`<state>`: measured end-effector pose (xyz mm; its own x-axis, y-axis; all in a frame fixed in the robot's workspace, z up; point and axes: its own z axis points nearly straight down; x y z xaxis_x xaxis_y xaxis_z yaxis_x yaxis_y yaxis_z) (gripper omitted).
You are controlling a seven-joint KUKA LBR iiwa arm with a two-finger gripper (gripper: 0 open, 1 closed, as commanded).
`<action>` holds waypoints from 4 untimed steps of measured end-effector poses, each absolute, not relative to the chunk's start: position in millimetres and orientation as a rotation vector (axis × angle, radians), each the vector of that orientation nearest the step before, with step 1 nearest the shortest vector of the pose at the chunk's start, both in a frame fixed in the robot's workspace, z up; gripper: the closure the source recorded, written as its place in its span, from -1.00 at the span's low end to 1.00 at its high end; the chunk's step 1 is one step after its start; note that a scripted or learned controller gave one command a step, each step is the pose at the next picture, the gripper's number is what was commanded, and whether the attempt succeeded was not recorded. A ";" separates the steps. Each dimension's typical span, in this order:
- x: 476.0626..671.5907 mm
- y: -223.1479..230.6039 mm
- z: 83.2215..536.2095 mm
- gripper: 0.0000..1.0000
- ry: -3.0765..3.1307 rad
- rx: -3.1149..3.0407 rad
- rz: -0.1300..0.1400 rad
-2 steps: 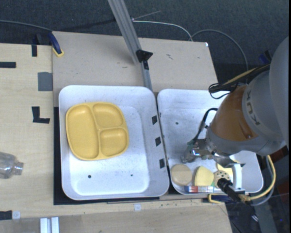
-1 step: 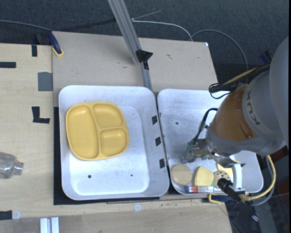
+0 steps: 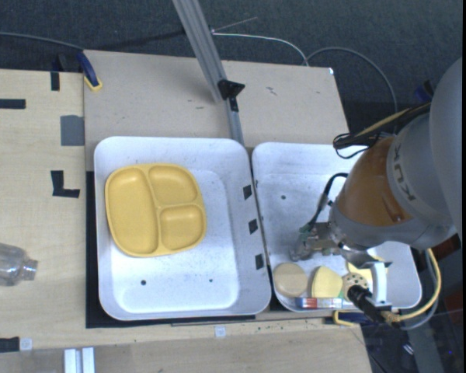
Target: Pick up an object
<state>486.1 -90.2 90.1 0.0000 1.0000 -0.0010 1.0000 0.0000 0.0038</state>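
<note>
The arm [image 3: 396,193] is reaching into the right bin [image 3: 295,177] from the right, and its jaws [image 3: 314,243] are hanging low over the bin's floor; whether they are open or closed on anything cannot be told from this slant. Two pale, rounded objects [image 3: 307,280] are lying side by side at the near edge of that bin, just below the jaws. A yellow divided plate [image 3: 154,208] is sitting in the left bin [image 3: 171,286], and a clear plastic bottle [image 3: 4,264] is lying on the desk [image 3: 31,208] at the far left.

no text, label or number can be read anywhere.
</note>
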 end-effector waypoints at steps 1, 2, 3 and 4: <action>486.1 -90.2 90.1 1.00 2.220 2.219 0.004; 486.2 -90.8 90.0 1.00 2.222 2.218 0.004; 486.2 -91.0 90.0 1.00 2.223 2.217 0.005; 507.9 -101.8 89.9 1.00 2.229 2.222 0.002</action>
